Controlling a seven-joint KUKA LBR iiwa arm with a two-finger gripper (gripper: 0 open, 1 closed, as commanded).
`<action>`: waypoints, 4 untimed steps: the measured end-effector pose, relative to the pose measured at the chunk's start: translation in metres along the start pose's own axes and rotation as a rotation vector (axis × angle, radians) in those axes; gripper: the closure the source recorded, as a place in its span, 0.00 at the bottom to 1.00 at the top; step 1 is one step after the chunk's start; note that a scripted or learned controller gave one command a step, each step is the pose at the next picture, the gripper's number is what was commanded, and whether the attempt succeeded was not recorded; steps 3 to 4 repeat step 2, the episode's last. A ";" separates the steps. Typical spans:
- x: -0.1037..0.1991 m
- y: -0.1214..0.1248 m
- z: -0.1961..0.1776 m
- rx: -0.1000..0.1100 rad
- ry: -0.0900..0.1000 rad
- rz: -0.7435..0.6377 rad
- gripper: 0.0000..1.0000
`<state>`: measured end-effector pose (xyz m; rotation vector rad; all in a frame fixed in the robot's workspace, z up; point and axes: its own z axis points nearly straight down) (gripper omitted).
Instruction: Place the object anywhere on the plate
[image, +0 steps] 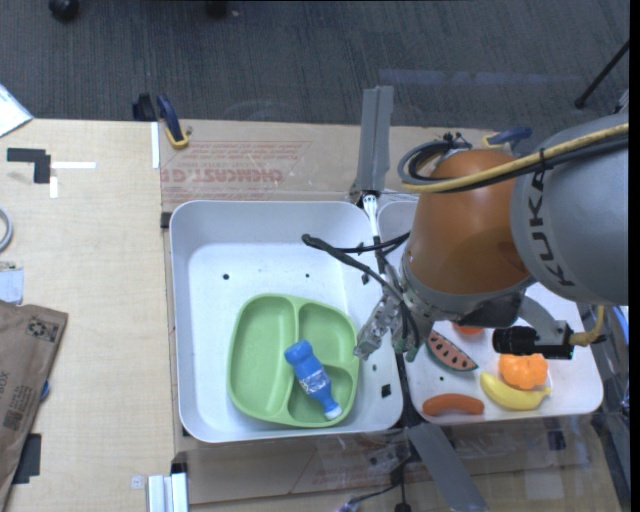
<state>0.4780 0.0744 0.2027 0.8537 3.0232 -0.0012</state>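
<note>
Presently: arm (500, 230) reaches from the right, its orange band bulking over the divide between the bins. Left bin (200, 300): green plate (262, 350) toward the front, bare floor behind and left. Gripper (378, 335) just beside the plate's right rim; fingers' state cannot be told. Blue bottle (312, 378) lies on the plate.

A dark grey carpet (250, 60) runs across the top. Below it lies a pale wooden bench (80, 260), lit evenly. A flattened cardboard sheet (260, 165) with red print lies on the bench, a brown box (25, 380) sits at its left edge, and black tape marks (30, 160) show nearby.
</note>
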 end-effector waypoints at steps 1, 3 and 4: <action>-0.005 0.045 0.095 -0.015 -0.019 -0.110 1.00; -0.016 0.044 0.092 -0.028 -0.050 -0.101 0.00; -0.016 0.044 0.092 -0.028 -0.050 -0.101 0.00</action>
